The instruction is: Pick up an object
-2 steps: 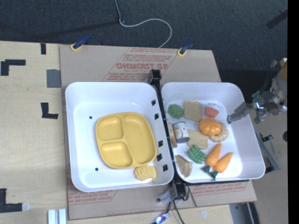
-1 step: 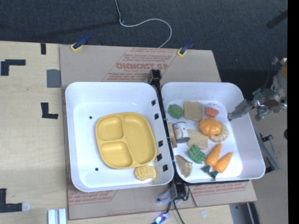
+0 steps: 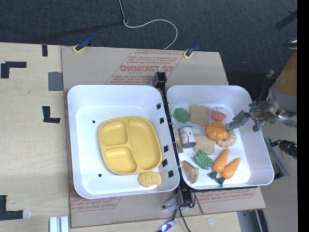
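Left bin (image 3: 79, 129): yellow tray (image 3: 129, 145), three compartments, lying flat mid-bin; a corn piece (image 3: 150, 179) just beside its near corner, close to the bin's front wall. Plenty of bare floor around both — easy approach from above.

Right bin (image 3: 244, 98): crowded. Green piece (image 3: 181, 114) and tan slab (image 3: 198, 114) at the back, small can (image 3: 186, 136) near the divider, a leafy green piece (image 3: 203, 159), two carrots (image 3: 226, 164) side by side toward the front, orange fruit (image 3: 216, 130) resting on a pale ring in the middle, small red-topped item (image 3: 219, 114) behind it.

Pincer (image 3: 235, 120) sits low over the right bin, just right of the orange fruit, a dark finger slanting toward it. Nothing visible between the fingers; open or clenched — cannot tell at this resolution.

Likely target, judged by proximity: the orange fruit. Looks like play food — probably light, stiff, smooth plastic, round, so prone to squirt out of a pinch. Best hold across its widest middle, fingers straddling it.

Room: neighbours touch or nearly touch the fruit on the left and below; the right side, toward the bin wall, is open floor. Wall and divider limit sideways moves.
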Robot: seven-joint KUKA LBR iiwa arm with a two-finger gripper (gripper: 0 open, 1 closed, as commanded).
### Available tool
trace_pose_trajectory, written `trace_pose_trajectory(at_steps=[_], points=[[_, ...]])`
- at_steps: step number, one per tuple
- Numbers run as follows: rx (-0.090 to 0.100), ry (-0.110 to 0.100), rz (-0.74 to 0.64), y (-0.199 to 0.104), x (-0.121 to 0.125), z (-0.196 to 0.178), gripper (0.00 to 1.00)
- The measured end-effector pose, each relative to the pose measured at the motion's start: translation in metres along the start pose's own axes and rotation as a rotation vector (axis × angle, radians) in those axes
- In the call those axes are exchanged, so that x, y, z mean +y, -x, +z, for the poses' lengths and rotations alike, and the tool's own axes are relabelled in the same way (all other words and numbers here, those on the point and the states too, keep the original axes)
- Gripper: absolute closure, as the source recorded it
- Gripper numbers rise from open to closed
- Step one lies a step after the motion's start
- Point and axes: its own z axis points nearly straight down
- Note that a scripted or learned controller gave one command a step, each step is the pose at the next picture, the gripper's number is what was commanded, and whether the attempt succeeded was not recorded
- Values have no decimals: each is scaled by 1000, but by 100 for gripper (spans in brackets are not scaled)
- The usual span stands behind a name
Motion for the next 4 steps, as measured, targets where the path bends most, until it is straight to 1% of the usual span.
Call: trace_pose_trajectory(at_steps=[1, 2, 3, 4], points=[[0, 0, 1, 6, -2, 62, 0], [-2, 6, 2, 6, -1, 114, 0], [-1, 9, 0, 5, 0, 99, 100], [-2, 10, -1, -4, 6, 47, 100]])
